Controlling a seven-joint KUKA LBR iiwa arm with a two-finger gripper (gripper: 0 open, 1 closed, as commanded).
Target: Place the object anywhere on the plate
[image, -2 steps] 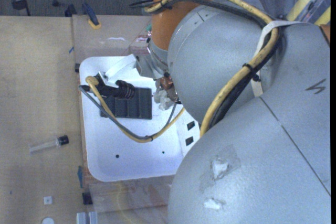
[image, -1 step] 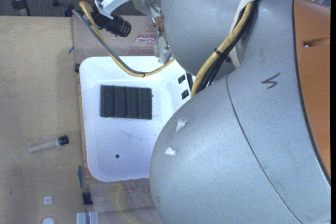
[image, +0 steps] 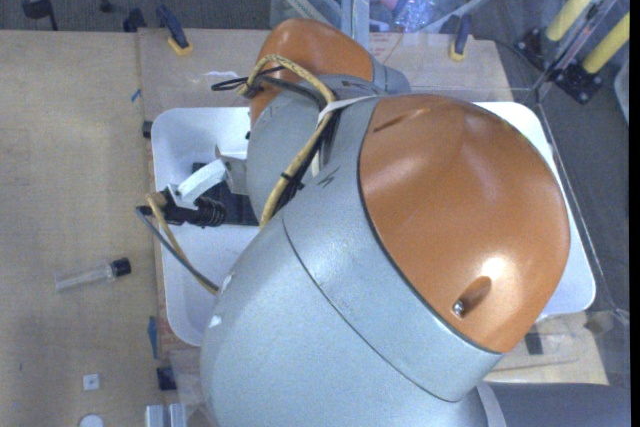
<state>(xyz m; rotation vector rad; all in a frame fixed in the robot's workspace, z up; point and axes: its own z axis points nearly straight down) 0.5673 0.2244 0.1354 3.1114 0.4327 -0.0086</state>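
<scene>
- The arm [image: 420,245] comes in from the right of the frame and bends over the left bin [image: 170,140]. I judge its wrist is lowered there because the work is in that bin.
- The claw is under the wrist and covered by the arm's own body, so I cannot tell how far open it is or whether it holds anything.
- I also cannot tell where the object and the plate are. The arm covers most of both bins, and only a rim and corner of the right bin [image: 572,260] can be seen.
- A small vial [image: 92,273] lies on the desk [image: 70,135] at lower left, well apart from the bins. I think it is not part of this job.
- My next move needs a clearer view before I can trust any grasp.
</scene>
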